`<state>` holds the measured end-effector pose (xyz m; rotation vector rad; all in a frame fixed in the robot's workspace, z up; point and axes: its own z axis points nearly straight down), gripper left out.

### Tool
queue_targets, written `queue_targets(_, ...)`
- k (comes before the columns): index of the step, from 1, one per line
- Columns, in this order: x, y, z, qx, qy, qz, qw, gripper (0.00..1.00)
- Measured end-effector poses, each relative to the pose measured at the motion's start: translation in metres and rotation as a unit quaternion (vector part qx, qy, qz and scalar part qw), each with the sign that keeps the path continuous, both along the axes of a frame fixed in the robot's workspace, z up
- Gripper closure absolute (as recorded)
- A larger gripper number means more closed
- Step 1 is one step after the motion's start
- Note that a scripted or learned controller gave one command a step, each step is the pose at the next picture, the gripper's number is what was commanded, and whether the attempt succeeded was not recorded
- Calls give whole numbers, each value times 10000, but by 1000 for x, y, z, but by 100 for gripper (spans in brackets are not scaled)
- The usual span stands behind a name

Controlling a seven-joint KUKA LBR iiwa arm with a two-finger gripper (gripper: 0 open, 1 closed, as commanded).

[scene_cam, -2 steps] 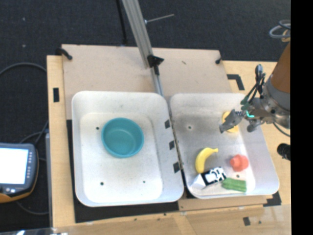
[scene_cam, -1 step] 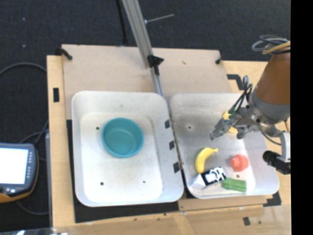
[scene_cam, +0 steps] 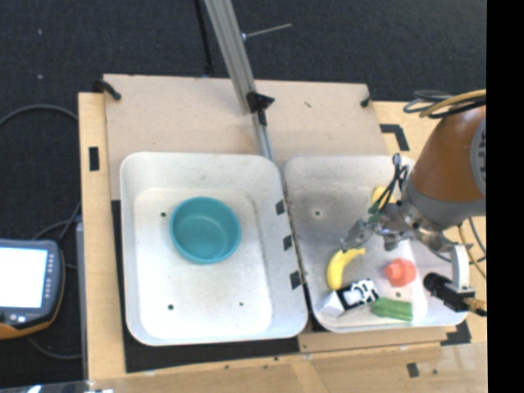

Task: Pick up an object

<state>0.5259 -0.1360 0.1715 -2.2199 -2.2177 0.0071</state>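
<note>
Bench (scene_cam: 188,121): a tan board on a dark floor, seen from above at a slant, bearing two shallow white bins side by side.
Left bin (scene_cam: 147,301): white, with rounded corners; it held one thing, a bowl.
Right bin (scene_cam: 327,187): white, touching the left bin along its inner edge; several small things lay in its near half.
Arm (scene_cam: 450,162): grey with an orange band, it reached in from the right over the right bin's far right part.
Pole (scene_cam: 233,47): a grey metal bar that slanted from the top of the view down to the gap between the bins.
Bowl (scene_cam: 205,229): teal, round, upright, near the middle of the left bin.
Gripper (scene_cam: 368,229): it hung low over the right bin, just above the banana; its jaws looked slightly parted with nothing visibly between them, though the view was too small to be sure.
Banana (scene_cam: 341,265): yellow, curved, in the right bin near its left wall.
Green piece (scene_cam: 391,308): long and flat, by the bin's near rim.
Red piece (scene_cam: 400,271): rounded, right of the banana, apart from it.
Black-and-white piece (scene_cam: 357,293): small, just below the banana, beside the green piece.
</note>
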Motion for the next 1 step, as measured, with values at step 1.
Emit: queue_targets(1, -10, 2, -57, -1, -4, 1, 10000, 0)
